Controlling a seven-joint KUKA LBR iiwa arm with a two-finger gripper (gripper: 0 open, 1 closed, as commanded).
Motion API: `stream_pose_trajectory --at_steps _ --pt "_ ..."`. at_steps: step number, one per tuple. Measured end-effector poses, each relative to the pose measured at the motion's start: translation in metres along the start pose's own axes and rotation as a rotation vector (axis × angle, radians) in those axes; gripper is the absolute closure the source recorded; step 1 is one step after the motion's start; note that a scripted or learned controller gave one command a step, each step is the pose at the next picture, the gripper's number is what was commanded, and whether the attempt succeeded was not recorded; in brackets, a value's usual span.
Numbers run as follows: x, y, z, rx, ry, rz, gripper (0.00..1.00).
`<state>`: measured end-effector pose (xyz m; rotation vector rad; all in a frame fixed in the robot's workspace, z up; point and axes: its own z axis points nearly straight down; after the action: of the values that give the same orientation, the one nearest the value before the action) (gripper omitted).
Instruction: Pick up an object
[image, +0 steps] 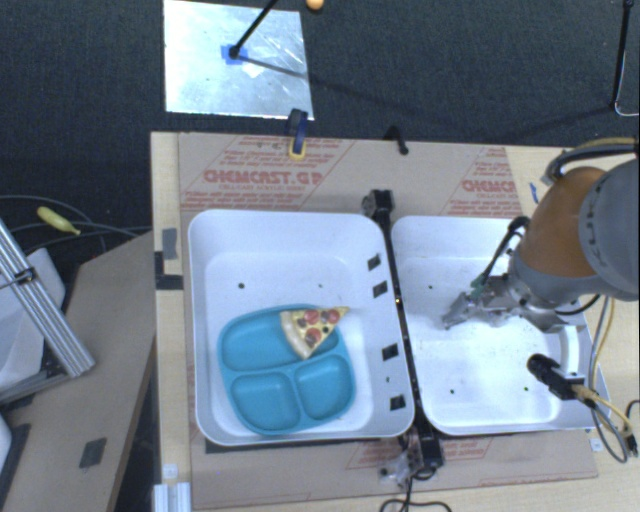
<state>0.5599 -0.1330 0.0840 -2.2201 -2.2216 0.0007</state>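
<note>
A pizza slice with red toppings lies on the upper right part of a blue divided plate in the left bin. My gripper hangs low over the middle of the right bin, well to the right of the pizza slice and across the divider between the bins. Nothing shows between the gripper's tips. The grey arm with its orange band reaches in from the right edge.
The two white bins sit side by side on a cardboard sheet. A black divider strip with clips runs between them. A shiny metal sheet lies beyond the bench at the top.
</note>
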Motion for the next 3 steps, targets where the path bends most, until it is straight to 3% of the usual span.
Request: stream_pose_trajectory --at_steps 1,2,3 --pt "-0.019 -0.077 0.000 0.004 0.000 0.004 0.00" --pt "0.024 -0.009 -0.001 -0.008 0.000 -0.009 0.00" --pt "0.079 0.026 -0.185 -0.023 0.000 -0.011 0.00"
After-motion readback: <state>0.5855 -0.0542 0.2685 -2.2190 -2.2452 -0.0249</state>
